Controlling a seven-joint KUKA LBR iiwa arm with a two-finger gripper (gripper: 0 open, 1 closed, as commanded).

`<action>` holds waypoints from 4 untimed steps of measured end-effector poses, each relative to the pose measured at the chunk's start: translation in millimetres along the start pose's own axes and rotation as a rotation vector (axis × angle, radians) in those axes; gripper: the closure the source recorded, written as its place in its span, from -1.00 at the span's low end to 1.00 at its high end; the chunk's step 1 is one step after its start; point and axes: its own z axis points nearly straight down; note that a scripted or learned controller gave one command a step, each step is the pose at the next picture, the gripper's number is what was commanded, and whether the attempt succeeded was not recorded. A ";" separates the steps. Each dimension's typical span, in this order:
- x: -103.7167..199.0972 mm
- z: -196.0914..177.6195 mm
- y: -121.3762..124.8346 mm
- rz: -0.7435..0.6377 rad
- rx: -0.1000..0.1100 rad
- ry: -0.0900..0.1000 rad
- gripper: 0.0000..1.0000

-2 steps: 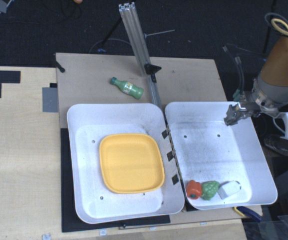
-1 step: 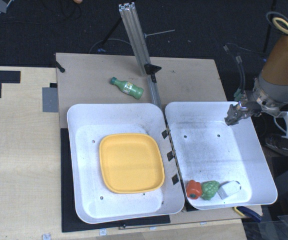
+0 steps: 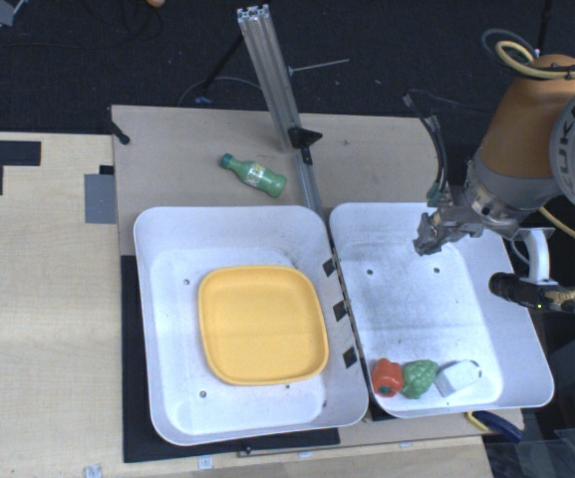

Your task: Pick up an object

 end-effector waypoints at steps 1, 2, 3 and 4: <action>42.4 4.2 -8.1 0.002 0.000 -0.001 1.00; 91.6 -6.9 -11.4 0.001 -0.001 -0.001 1.00; 142.4 -17.5 -25.0 0.001 -0.001 -0.001 1.00; 189.1 -25.0 -33.6 0.001 -0.001 -0.001 1.00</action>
